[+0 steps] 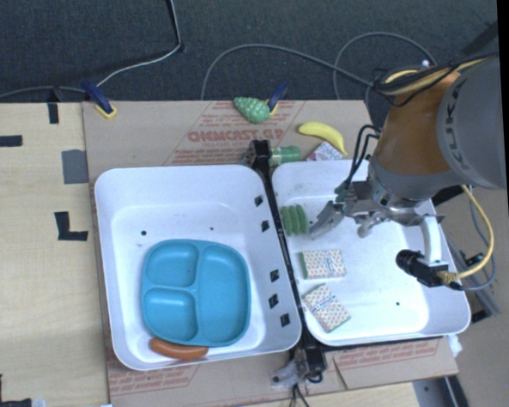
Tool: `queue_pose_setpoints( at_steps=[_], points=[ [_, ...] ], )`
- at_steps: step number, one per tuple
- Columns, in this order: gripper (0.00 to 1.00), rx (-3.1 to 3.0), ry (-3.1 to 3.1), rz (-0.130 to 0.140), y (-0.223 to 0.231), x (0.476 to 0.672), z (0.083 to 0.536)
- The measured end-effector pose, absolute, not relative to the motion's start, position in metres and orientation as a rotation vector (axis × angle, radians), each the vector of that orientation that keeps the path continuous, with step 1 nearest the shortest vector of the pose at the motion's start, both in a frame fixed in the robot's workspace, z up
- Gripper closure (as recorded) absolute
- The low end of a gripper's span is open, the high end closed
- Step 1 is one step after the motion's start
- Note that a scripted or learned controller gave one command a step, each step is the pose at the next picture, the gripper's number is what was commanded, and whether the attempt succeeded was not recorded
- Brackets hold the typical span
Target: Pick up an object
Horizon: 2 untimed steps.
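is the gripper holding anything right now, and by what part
Nothing is held. The gripper hangs open over the right bin, with bare bin floor between its fingers. The green object lies just to its left, not between them.

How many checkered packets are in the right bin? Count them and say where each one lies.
2. One packet lies flat near the right bin's left wall, mid-bin; the other packet lies just below it, tilted. The arm might hide more.
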State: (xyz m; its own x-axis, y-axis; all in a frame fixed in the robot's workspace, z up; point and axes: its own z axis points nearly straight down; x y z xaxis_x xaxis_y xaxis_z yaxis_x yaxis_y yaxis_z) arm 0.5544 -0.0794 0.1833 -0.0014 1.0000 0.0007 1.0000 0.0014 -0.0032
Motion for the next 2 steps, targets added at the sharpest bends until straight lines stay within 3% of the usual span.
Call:
queue_pose_setpoints(
  at_steps=[1, 2],
  points=[
    [0.00, -2.221, -2.223, -0.002, -0.096, 0.558, 0.098],
    [0.00, -2.233, -2.231, -0.022, -0.093, 0.547, 0.091]
  ],
)
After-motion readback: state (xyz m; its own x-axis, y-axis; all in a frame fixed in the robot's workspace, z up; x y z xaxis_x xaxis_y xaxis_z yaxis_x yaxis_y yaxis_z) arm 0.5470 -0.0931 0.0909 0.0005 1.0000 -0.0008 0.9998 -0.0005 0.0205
